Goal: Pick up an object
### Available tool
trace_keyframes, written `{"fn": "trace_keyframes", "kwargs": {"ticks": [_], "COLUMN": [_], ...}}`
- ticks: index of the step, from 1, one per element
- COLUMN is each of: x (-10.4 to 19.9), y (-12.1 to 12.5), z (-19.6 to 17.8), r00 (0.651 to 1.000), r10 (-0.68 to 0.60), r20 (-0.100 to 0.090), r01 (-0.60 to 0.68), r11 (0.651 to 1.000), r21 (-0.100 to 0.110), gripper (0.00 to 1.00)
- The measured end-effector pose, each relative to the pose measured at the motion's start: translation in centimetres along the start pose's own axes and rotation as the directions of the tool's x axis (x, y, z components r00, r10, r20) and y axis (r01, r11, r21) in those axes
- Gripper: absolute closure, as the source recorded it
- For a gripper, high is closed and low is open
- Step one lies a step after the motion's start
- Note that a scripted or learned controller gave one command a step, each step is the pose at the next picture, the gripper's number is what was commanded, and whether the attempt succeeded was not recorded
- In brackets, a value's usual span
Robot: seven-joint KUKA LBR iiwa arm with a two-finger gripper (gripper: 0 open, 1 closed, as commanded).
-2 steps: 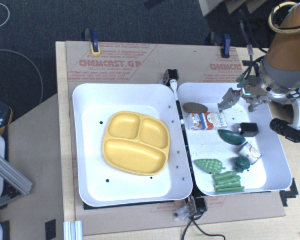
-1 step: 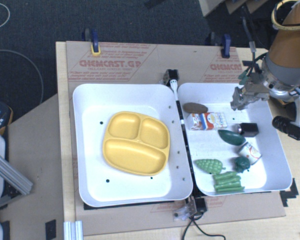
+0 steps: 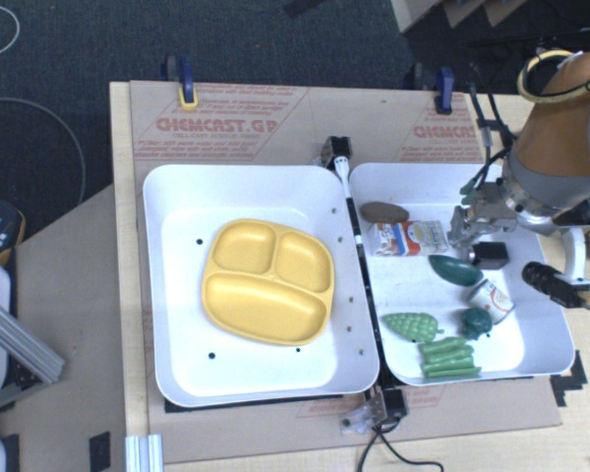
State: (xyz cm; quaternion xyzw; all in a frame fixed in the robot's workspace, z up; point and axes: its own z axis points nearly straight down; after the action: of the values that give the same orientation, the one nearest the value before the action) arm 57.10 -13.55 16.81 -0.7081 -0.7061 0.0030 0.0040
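Gripper (image 3: 469, 226) hangs just right of the packet (image 3: 405, 237); jaw state unclear. I'd centre squarely before descending.

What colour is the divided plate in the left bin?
Yellow, plain with no pattern: the divided plate has three compartments and shows clearly in the camera view.

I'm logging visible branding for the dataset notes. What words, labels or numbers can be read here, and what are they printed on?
"CHEMCAST G P": red print on the brown board behind the left bin.
"CHEMCAST": the same red print, repeated on the board behind the right bin, partly cut off by the arm.
Red and white packet in the right bin: it carries printing, too small and blurred to read.
Small white and red item in the right bin: markings unreadable.
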Motion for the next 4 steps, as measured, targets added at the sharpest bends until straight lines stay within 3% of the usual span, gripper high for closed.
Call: {"fn": "trace_keyframes", "kwargs": {"ticks": [1, 2, 3, 4], "x": [3.6, 12.4, 22.6, 25.9], "y": [-6.9, -1.5, -4.6, -9.4], "z": [8.8, -2.3, -1.5, -17.0], "r00": [1.0, 1.0, 1.0, 1.0], "r10": [-0.002, -0.015, -0.015, -0.011], "r20": [-0.001, -0.002, -0.004, -0.007], "r01": [0.002, 0.015, 0.015, 0.011], "r11": [1.0, 1.0, 1.0, 1.0], "r21": [-0.004, -0.025, -0.005, -0.026], "gripper": [1.0, 1.0, 1.0, 1.0]}}
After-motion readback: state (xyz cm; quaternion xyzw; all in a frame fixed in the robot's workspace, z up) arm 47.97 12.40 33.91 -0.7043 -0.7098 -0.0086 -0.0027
